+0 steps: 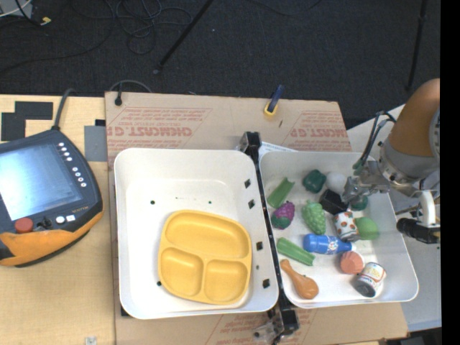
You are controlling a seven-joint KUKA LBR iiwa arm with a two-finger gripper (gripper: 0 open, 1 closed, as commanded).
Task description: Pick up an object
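the pincer hangs low in the right bin among glossy plastic toy foods (its grip state i cannot tell), just beside a bumpy green grape cluster. the left bin holds a smooth yellow divided plate.

The hand hides part of a teal object beneath it.

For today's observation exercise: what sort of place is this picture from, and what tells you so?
Most likely a robotics lab. A robot arm reaches over two white bins, a handheld control screen lies on the bench, and cables trail across the dark floor.
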